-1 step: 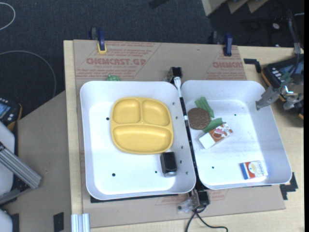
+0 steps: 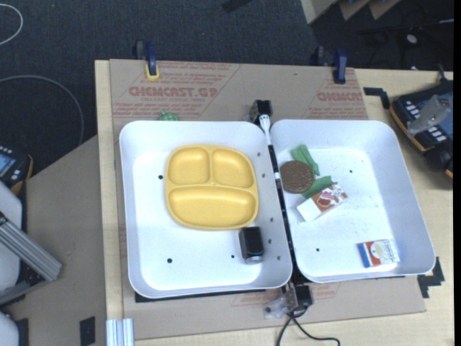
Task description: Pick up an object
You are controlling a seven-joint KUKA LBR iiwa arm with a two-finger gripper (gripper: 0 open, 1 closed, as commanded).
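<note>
Two white bins are sitting side by side on a brown board. The left bin is holding a yellow plate with three parts. The plate is lying flat in the middle of the bin, a bit to the far side. A small black box is lying just near of the plate, close to the bin's right wall.

The right bin is holding the other things you could pick up. A brown disc is lying at its left side, near the wall between the bins. A green leaf is poking out from the far side of the disc and touching it. A second green bit is lying just right of the disc. A white and red pack is lying against that green bit, on its near side. A little card is lying well apart from them, in the near right corner.

Two blue clamps are gripping the far edge of the board, a left clamp and a right clamp.

I cannot tell how the jaws are standing.
</note>
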